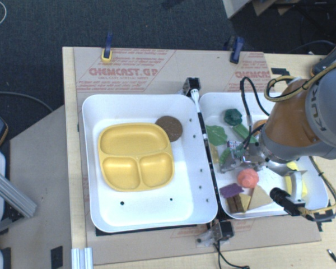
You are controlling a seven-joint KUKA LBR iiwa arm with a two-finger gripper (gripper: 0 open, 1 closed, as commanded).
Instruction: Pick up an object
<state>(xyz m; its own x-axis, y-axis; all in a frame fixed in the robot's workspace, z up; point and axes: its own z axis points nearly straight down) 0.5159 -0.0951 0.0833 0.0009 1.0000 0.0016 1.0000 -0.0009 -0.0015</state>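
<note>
My gripper (231, 160) hangs low over the left-middle of the right bin (211, 103), its grey and orange arm reaching in from the right. Just below and to its right lies a red-orange ball (247, 178). A light green leaf-shaped piece (216, 134) lies just above the gripper, with a dark green piece (232, 116) and a small green stick (241, 131) further back. A purple piece (231, 191), a brown block (236, 204) and a tan wedge (259, 198) lie at the bin's front. I cannot see anything held.
The left bin (91, 150) holds a yellow divided plate (135, 154) with a brown round disc (169, 127) at its upper right corner. A yellow thing (295, 184) lies at the right bin's right side, partly under the arm. Clamps hold the cardboard at the back.
</note>
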